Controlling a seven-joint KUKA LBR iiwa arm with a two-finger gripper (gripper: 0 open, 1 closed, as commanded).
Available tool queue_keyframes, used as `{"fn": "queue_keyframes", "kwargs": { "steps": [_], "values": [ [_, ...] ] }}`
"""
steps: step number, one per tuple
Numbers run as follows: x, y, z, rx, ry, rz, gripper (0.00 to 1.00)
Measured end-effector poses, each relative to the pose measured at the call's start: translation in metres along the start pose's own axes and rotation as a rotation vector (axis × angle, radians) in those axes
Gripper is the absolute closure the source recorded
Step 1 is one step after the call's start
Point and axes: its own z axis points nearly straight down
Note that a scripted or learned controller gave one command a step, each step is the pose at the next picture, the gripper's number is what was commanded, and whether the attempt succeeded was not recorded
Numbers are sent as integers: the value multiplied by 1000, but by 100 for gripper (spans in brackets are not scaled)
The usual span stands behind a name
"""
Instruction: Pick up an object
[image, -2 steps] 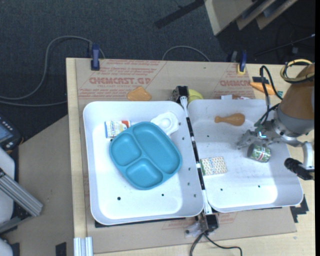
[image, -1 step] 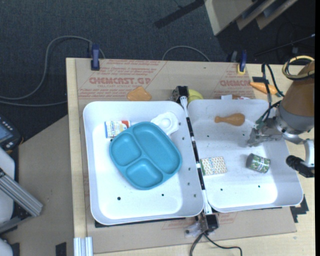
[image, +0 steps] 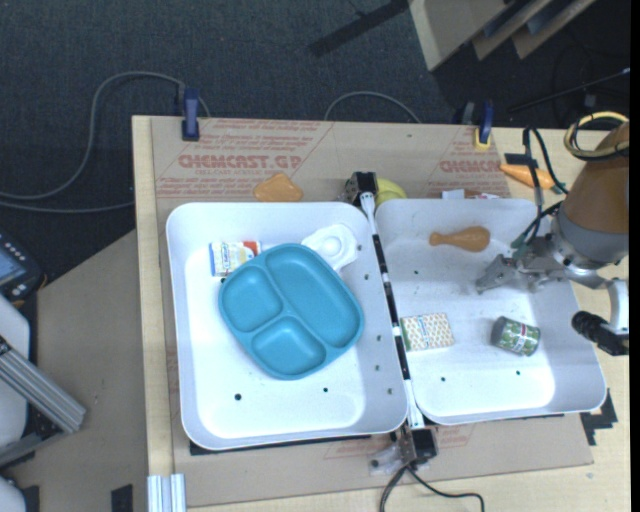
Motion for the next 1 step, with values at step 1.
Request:
{"fn": "queue_keyframes", "kwargs": {
  "steps": [1],
  "values": [
    [-2,-58,6,7,2,3,0]
  ]
}}
